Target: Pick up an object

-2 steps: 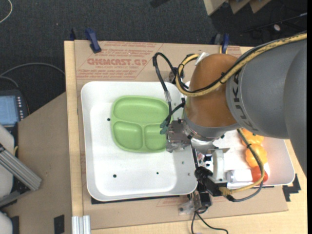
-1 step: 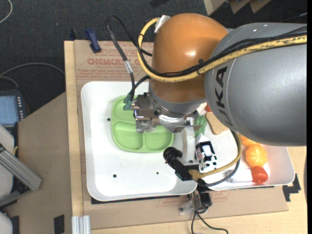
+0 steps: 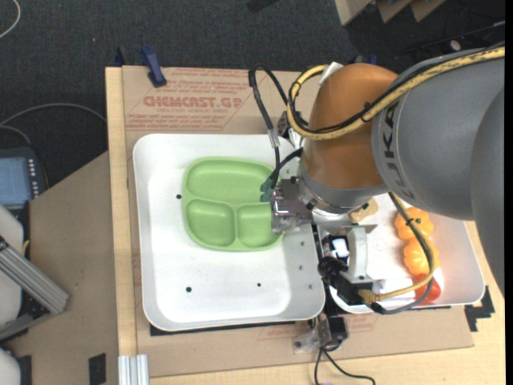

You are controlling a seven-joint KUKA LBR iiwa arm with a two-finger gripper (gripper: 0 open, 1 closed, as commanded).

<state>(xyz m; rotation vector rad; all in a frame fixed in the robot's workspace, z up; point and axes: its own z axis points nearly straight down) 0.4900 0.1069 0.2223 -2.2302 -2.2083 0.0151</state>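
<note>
The arm [image 3: 417, 127] is hanging over the divide between two bins, beside a green tray [image 3: 224, 203] lying in the left bin [image 3: 160, 279]; the tool's state cannot be told.

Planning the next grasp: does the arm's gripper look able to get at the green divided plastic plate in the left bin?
Probably yes: the gripper sits at the green divided plastic plate's right edge, and nothing lies on the plate.
</note>
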